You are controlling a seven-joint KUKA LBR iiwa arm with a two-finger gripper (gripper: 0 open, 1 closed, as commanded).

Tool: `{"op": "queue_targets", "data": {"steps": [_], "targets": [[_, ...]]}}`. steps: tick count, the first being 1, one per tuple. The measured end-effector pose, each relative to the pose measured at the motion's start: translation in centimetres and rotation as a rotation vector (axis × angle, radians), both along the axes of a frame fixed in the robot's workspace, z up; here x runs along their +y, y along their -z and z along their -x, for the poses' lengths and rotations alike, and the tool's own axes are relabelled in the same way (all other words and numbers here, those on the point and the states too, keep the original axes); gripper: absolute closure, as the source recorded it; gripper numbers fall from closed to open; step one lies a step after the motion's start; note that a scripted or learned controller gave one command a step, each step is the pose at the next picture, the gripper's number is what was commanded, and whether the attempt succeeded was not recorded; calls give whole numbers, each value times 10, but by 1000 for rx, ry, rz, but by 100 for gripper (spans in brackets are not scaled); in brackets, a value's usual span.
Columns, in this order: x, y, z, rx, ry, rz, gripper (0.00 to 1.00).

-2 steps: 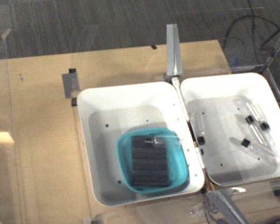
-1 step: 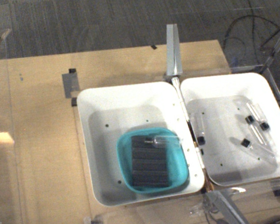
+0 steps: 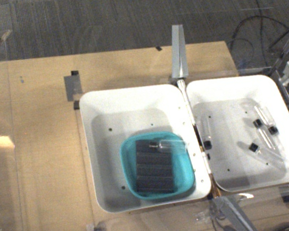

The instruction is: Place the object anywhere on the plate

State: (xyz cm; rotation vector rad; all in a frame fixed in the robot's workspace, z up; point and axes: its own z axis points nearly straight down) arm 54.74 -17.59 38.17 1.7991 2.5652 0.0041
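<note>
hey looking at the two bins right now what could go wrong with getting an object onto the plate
The clear plastic tubes with black caps in the right white bin are see-through, so a grasp could easily miss. The teal plate already carries a dark ridged block and one clear tube; another might roll off.

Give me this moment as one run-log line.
plate: teal, left bin | black block: on plate | clear tube: on plate | more tubes: right bin

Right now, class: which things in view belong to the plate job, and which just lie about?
Job:
- teal plate in left bin
- dark ridged block on it
- clear tube on it

Lying about:
- clear tubes with dark caps in right bin
- metal post
</note>
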Motion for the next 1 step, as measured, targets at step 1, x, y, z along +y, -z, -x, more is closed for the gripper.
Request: {"op": "queue_targets", "data": {"steps": [1], "targets": [[51, -31, -34, -3, -12, 0, 100]]}}
